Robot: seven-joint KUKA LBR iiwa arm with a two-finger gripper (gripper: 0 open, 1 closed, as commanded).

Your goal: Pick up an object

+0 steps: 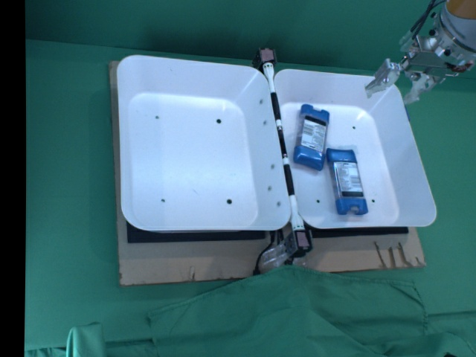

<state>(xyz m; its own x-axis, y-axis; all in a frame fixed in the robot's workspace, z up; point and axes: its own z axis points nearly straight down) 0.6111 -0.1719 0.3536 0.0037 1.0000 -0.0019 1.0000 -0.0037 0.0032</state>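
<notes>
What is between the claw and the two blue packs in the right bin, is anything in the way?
Nothing visible stands in the way. The claw hangs open over the right bin's far right corner. The upper blue pack and the lower blue pack lie flat on the bin floor, touching at one corner, with bare white floor between them and the claw.

Robotics lab, test cell for bin picking. Evidence: the surface (67,162) is draped wall to wall in plain green cloth, with a loose fold of the same cloth (297,311) bunched at the near edge. Two shallow white bins, left bin (141,80) and right bin (416,192), sit side by side on a flat sheet of brown cardboard (186,270) with black padding under them. A black-and-white banded rod (281,147) runs along the seam between the bins. An industrial arm's claw (400,80) hangs over the right bin's far corner. No household or shop furnishings; everything is staged for a repeatable trial.
</notes>
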